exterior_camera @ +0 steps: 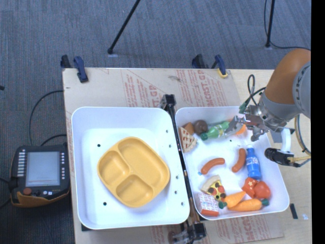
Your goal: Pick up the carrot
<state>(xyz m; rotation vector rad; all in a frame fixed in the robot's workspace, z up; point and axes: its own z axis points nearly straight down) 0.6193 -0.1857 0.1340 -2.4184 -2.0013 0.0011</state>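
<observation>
Two orange carrots lie in the right bin (282, 179) near its front edge: a larger one (249, 205) and a shorter one (233, 199) just left of it. My gripper (246, 127) hangs over the back of the same bin, well behind both carrots, beside the cap end of a green bottle (217, 130). A small orange bit (242, 130) shows right at the gripper; what it is, I cannot tell.
The right bin also holds two sausages (212, 165) (239, 160), a blue bottle (252, 163), a red pepper (257, 188), a pizza slice (213, 186), a waffle (187, 138) and a brown ball (201, 126). A yellow divided plate (133, 172) lies in the left bin (86, 136).
</observation>
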